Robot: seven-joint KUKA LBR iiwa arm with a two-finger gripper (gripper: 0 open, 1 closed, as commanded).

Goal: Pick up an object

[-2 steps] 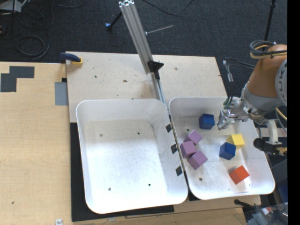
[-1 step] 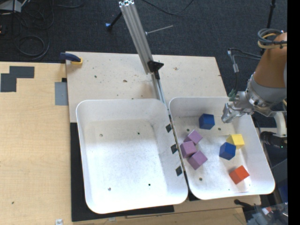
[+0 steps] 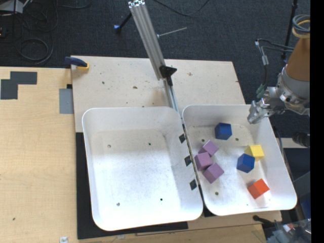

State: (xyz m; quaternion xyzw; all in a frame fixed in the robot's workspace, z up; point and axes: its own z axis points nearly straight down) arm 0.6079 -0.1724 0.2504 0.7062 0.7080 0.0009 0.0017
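The right bin point(image 3: 283, 161) holds several small cubes: a blue one point(image 3: 223, 131) near its back, three purple ones point(image 3: 208, 159) bunched by its left wall, a yellow one point(image 3: 255, 151) touching a second blue one point(image 3: 245, 163), and an orange one point(image 3: 258, 188) near the front right. My gripper point(image 3: 255, 113) hangs over the bin's back right corner, above and to the right of the far blue cube. No cube shows between its fingers.
The left bin point(image 3: 131, 171) sits beside the right one, with black clips point(image 3: 187, 160) along the shared wall. An aluminium pole point(image 3: 150, 37) slants up from the bench behind the bins. A blue-and-yellow clamp point(image 3: 77, 63) lies at the bench's back left.
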